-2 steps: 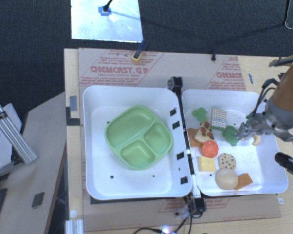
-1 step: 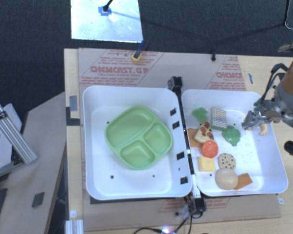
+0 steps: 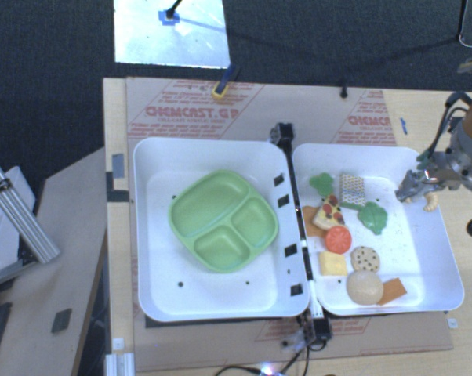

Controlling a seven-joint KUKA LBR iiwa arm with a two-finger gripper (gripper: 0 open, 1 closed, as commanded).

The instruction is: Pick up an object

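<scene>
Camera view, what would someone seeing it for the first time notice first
The big pale green divided plate stands out most, lying alone in the left bin. Next comes the heap of small toy foods in the right bin: a red tomato slice, a pizza slice, a chocolate-chip cookie and green leafy pieces. The gripper hangs at that bin's far right edge.

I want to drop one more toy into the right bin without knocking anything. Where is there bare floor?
In the right bin, bare floor runs down the right side, between the green leaf toy and the right wall, below the gripper. The left half is crowded: pizza slice, tomato, cookie. The green tray fills most of the left bin.
</scene>
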